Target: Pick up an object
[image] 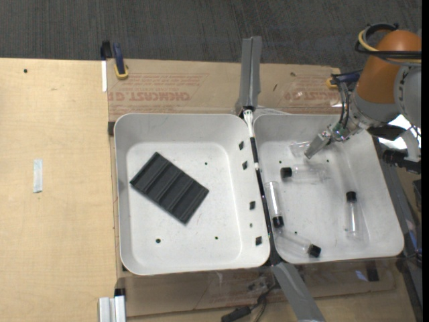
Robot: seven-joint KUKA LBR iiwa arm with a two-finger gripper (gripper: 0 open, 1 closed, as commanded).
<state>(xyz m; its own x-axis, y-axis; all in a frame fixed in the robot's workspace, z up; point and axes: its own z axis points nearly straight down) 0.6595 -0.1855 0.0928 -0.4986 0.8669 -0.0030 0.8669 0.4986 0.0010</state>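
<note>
The grey arm's claw [312, 149] hovered low over the right shallow white plastic bin [375, 247], just above a clear plastic tube with a black cap [301, 174]. Its grip could not be made out. Nothing appeared lifted; the pick remained undone.

At the upper right of the frame I see my arm [392, 79]: a rounded orange band [397, 43] caps a smooth pale grey body. A yellow cable loop [371, 35] with a dark lead beside it arches over the orange part. Thin wires, blue among them, run down the grey wrist toward the gripper [315, 147], a slim grey metal piece that ends in a narrow tip.
</note>
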